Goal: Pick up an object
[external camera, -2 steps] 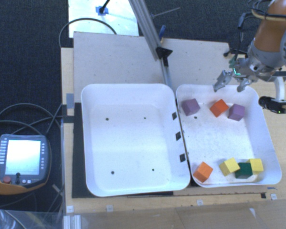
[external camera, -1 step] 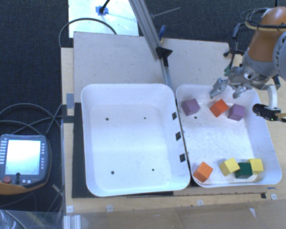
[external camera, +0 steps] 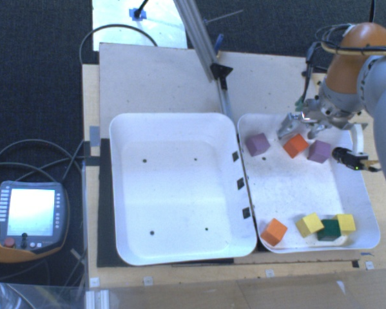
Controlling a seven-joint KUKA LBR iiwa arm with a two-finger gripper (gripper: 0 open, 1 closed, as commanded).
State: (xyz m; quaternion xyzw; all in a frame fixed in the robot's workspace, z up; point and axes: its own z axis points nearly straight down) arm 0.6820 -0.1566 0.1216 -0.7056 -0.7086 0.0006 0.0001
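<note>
My gripper [external camera: 300,131] hangs over the back of the right bin [external camera: 366,201], fingers spread and open. An orange cube [external camera: 296,145] lies directly under its fingertips, on the bin floor as far as I can tell, not lifted. A purple cube [external camera: 257,143] sits to its left and another purple cube [external camera: 319,151] to its right. At the bin's front lie an orange cube [external camera: 274,231], a yellow cube [external camera: 309,224], a green cube [external camera: 330,229] and a second yellow cube [external camera: 346,223].
The left bin [external camera: 118,172] stands beside the right one, sharing a middle wall. A metal pole [external camera: 196,28] slants down to the bench behind the bins. A teach pendant [external camera: 25,221] lies off the bench at far left.
</note>
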